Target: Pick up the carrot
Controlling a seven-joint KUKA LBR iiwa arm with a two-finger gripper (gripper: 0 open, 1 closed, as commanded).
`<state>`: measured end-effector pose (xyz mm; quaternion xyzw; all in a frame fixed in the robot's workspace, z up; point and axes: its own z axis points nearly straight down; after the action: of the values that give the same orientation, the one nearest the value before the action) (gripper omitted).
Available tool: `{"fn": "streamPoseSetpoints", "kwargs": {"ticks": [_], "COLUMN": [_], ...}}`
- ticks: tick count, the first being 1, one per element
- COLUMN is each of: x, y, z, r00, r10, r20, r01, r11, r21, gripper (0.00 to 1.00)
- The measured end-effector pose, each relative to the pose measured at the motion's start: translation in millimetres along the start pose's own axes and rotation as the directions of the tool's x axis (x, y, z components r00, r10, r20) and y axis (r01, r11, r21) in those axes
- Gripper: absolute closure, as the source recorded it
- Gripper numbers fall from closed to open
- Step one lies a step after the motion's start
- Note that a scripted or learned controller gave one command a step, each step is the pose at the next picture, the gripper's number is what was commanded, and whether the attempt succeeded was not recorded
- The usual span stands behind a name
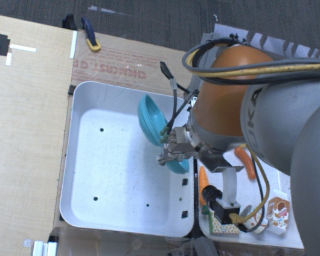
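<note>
Not started imo: gripper (171, 152) sits over left bin (81, 159) by teal bowl (152, 120), nothing seen held, while carrot (202, 179) lies untouched in right bin (288, 236), so reach & grab remain.

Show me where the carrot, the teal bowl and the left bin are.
carrot (203, 178): camera view, on its orange tip by the divider.
teal bowl (150, 118): camera view, on its inner surface.
left bin (116, 166): camera view, on its bare white floor.
</note>
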<state>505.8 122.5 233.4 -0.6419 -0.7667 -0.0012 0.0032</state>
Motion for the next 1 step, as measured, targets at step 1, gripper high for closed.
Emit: {"fn": "streamPoseSetpoints", "kwargs": {"ticks": [1], "x": [-8.4], "y": [-0.6], "z": [0.3], "r00": [1.000], "r10": [0.016], "r20": [0.008], "r01": [-0.016], "r11": [1.000], "r21": [0.001], "gripper": [0.00]}}
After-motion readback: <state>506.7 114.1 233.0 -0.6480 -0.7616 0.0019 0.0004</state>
